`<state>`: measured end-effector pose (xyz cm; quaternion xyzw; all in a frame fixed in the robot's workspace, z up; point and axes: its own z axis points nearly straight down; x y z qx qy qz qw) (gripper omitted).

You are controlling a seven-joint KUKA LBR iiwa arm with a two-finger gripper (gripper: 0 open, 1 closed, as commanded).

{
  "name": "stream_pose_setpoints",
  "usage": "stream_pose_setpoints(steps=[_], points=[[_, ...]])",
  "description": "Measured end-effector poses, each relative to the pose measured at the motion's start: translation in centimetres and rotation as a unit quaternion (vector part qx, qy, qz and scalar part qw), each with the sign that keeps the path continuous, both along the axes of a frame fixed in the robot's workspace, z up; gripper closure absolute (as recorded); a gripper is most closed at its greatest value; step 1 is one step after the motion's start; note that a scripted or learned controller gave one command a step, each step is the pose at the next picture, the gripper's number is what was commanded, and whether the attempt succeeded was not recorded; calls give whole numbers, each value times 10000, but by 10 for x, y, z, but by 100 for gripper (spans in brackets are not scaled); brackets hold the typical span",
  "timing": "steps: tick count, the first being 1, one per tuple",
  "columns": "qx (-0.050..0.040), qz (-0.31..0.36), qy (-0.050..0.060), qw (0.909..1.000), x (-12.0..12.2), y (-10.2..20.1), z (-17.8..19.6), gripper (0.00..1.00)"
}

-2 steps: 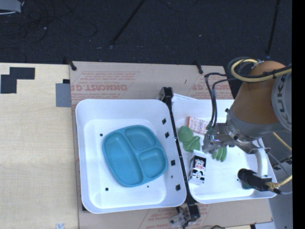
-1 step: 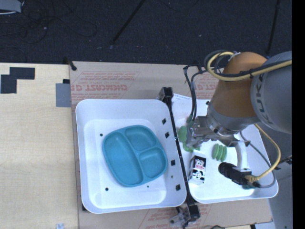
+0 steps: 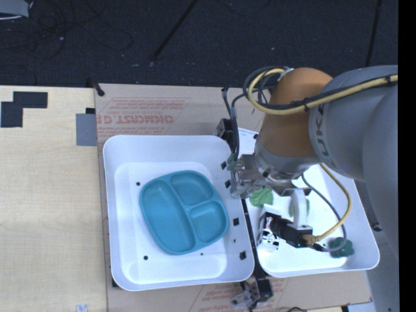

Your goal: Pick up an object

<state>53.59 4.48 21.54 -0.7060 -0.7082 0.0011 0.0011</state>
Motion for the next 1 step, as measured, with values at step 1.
stream_pose_setpoints(steps=[1], points=[[1, 7, -2, 10000, 1, 57, 3, 100]])
